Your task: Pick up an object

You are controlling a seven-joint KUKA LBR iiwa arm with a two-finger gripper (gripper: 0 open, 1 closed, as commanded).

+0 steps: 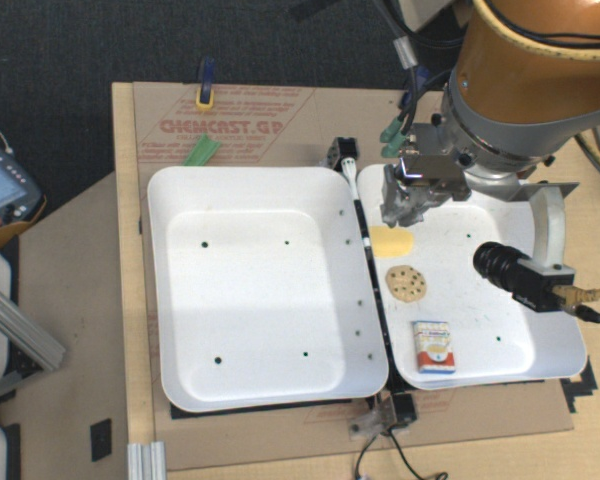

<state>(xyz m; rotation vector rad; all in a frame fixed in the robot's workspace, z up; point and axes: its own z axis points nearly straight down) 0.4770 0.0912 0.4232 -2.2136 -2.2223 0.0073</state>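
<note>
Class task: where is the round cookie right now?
In the camera view the cookie lies in the right-hand bin, near its left wall, between the yellow piece and the small carton.

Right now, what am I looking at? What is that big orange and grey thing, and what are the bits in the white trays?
That is a robot arm, reaching in from the right. One camera, fixed above the bench, looks down at a slant. Side by side sit a left bin and a right bin, both shallow and white. In the right bin lie a yellow piece, a round cookie and a small box. The arm's tip hangs just over the yellow piece. Its job is to pick something up; whether it grips anything, this picture cannot show.
</note>
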